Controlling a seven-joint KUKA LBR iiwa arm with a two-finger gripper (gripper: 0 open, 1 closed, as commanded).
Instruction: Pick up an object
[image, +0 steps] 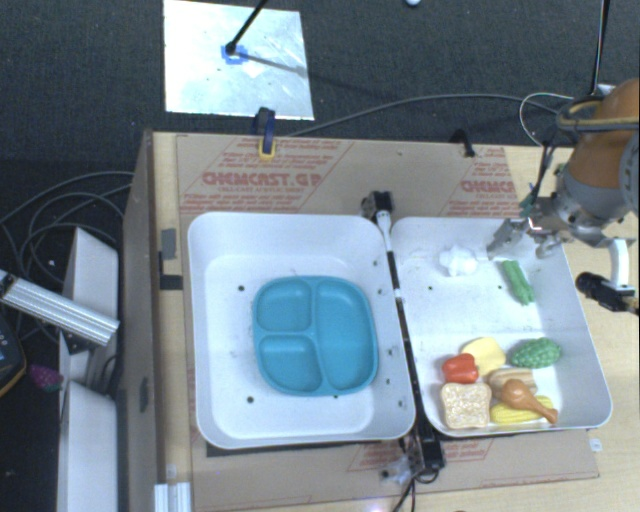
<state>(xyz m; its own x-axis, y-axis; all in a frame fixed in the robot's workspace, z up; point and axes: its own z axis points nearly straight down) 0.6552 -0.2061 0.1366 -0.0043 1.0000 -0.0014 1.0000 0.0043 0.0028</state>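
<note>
Sitting in the left bin (215, 300), a blue divided plate (315, 333) lies well to the left of the fingers (505, 238). Nearer, in the right bin (585, 345), a white crumpled piece (459, 262) rests just left of and below them, and a green bean-like stick (518, 281) lies just below. Farther below, toy foods cluster: tomato (460, 368), bread (466, 405), chicken leg (522, 396), green bumpy vegetable (534, 352). Whether the fingers are apart or together I cannot tell; nothing is visibly between them.

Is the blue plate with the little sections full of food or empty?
Empty. The blue plate lies flat in the left bin with all its sections bare. The toy food sits in the right bin.
</note>
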